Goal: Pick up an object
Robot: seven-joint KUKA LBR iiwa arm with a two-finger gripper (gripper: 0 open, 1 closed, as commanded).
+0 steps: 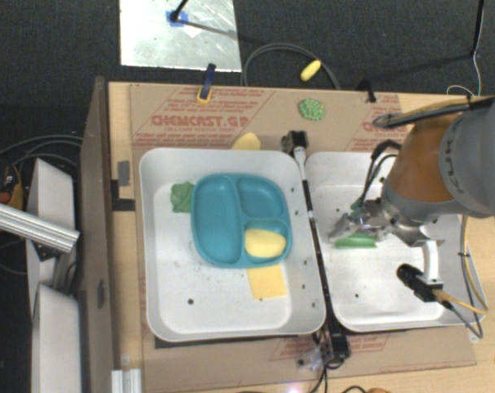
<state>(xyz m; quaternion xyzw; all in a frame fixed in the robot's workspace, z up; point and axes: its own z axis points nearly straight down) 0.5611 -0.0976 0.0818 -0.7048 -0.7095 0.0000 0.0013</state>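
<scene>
A long green object (360, 241) lies in the right bin (378, 305), near its left-centre. My gripper (346, 227) sits low right over the green object's left end, touching or almost touching it; the arm comes in from the right. In the left bin (165, 244) a blue divided plate (222, 219) carries a yellow rounded piece (264, 242) in its lower right compartment. A flat yellow square (267, 282) lies just below the plate. A small green piece (182, 196) rests at the plate's left edge.
Behind the bins, on the cardboard, lie a yellow piece (247, 142) and a green round object (312, 109). A black divider rail (311, 219) runs between the two bins. The lower half of the right bin has free floor.
</scene>
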